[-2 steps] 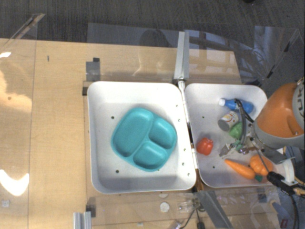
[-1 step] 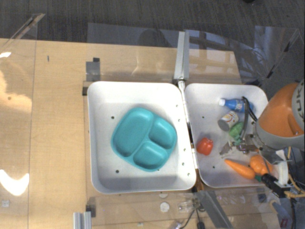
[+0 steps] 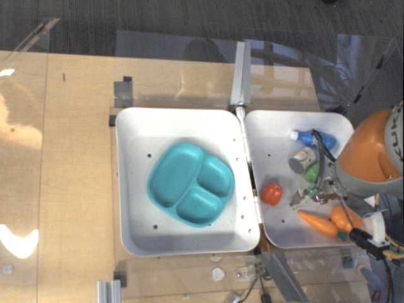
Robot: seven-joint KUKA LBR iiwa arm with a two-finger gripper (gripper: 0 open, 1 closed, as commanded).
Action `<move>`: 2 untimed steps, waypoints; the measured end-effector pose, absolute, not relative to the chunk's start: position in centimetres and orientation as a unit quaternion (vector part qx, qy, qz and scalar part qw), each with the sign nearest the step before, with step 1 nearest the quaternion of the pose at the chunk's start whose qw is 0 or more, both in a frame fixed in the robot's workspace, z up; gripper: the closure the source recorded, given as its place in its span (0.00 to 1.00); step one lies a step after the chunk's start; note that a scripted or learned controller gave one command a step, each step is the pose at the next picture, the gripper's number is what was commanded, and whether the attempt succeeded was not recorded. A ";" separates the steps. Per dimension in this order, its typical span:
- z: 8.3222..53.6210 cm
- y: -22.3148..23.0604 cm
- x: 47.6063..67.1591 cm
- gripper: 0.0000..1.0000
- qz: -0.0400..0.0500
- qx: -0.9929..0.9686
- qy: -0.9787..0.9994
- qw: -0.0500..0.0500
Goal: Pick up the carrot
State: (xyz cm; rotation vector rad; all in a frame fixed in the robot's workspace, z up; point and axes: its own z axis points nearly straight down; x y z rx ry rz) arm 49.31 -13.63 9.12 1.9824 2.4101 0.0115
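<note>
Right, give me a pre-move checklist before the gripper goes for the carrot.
1. Carrot in view, lying flat in the right bin, near its front edge: ok.
2. Gripper above the carrot: not ok, it sits just behind it.
3. Carrot between the fingers: not ok, nothing gripped.
4. Room around the carrot: not ok, a second orange piece lies close on its right.
5. Red tomato apart from the carrot: ok.
6. Gripper opening: cannot tell.

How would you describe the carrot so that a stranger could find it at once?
Start at the right-hand white bin and go to its near edge. The carrot lies there: long, orange and tapered. The red tomato to its left is round instead, and the gripper stands just above it.
</note>
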 end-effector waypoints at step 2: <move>9.1 -14.8 49.2 0.00 0.005 0.733 0.680 0.007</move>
